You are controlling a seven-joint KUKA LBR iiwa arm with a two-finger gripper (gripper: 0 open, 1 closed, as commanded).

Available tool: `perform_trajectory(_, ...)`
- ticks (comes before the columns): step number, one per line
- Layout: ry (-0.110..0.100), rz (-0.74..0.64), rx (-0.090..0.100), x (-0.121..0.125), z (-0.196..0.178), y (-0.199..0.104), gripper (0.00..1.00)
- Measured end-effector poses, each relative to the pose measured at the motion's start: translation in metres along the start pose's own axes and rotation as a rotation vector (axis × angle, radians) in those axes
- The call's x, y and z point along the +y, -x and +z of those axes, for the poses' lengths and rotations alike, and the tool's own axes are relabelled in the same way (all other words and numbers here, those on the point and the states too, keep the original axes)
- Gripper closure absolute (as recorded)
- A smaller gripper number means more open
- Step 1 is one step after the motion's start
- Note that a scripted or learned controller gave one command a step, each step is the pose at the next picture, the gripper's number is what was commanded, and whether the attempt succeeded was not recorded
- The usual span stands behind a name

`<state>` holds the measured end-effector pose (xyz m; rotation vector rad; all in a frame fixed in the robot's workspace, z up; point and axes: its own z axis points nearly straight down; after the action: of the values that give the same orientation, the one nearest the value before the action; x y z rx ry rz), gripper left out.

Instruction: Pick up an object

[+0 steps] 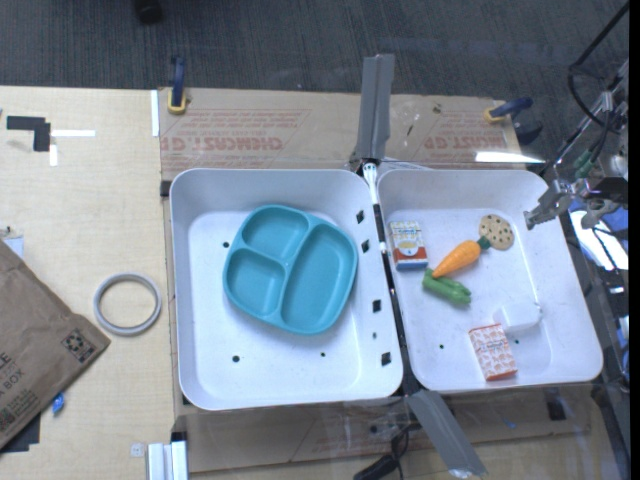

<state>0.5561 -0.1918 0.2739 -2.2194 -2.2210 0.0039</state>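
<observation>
1. Camera view: two white bins sit side by side on the tabletop (80, 218). The left bin (200, 368) holds a blue divided plate (290, 268), lying flat near its middle.
2. The right bin (560, 338) holds the small things. A small carton (407, 244) lies near the bin's left wall. An orange toy carrot (458, 257) lies just right of it, and a green vegetable (446, 288) touches the carrot's lower end.
3. A round cookie (496, 230) lies just beside the carrot's upper tip. A red-and-white box (493, 352) lies near the front wall, well apart from the others.
4. The hand (548, 206) hangs at the right bin's far right corner, above the rim; it is blurred, perhaps empty, and I cannot tell whether it is open or closed.
5. A tape ring (127, 302) and a cardboard box (35, 343) lie on the tabletop, left of the bins.
</observation>
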Motion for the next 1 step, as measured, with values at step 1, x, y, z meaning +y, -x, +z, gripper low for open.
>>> perform_trajectory(1, 0.001, -0.127, 0.0, -0.0083, 0.1047, -0.0398, 0.0)
